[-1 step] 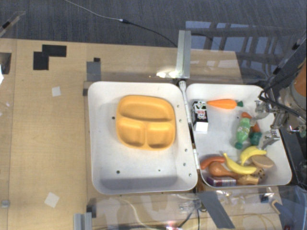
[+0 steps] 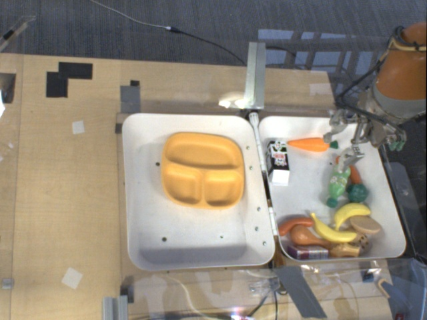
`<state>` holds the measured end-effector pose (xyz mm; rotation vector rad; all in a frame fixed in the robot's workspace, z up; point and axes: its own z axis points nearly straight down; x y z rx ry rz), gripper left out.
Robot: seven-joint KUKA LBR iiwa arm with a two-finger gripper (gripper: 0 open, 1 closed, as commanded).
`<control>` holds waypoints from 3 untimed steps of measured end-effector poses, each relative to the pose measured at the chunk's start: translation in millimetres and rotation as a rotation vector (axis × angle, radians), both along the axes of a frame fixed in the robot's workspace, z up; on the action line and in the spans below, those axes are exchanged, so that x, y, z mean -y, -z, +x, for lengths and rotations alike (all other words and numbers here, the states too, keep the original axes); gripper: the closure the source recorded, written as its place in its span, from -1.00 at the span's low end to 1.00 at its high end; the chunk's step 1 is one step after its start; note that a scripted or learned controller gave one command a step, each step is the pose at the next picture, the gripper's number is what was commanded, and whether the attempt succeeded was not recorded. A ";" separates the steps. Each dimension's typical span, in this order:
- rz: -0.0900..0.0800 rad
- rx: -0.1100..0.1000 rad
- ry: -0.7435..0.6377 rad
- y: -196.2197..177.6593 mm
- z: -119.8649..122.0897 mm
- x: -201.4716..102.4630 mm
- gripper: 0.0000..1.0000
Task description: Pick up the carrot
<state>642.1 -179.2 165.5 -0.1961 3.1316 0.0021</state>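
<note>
The carrot is orange with a green tip and lies on its side near the back of the right bin. My gripper hangs just to the right of the carrot's green end, at the back right of that bin. Its fingers point down and stand apart, open, with nothing between them. The carrot is not touched by them.
A yellow divided plate rests in the left bin. In the right bin there is a small black-and-white carton, a green bottle, a banana and several other toy foods piled at the front. A metal divider post stands behind the bins.
</note>
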 end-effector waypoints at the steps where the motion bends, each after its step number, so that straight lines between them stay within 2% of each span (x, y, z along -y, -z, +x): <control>1: -0.002 0.000 0.125 60.4 23.1 -34.4 -1.00; 2: -0.020 -0.005 0.108 63.4 26.6 -45.3 -1.00; 3: -0.021 -0.003 0.082 63.5 26.8 -43.3 -1.00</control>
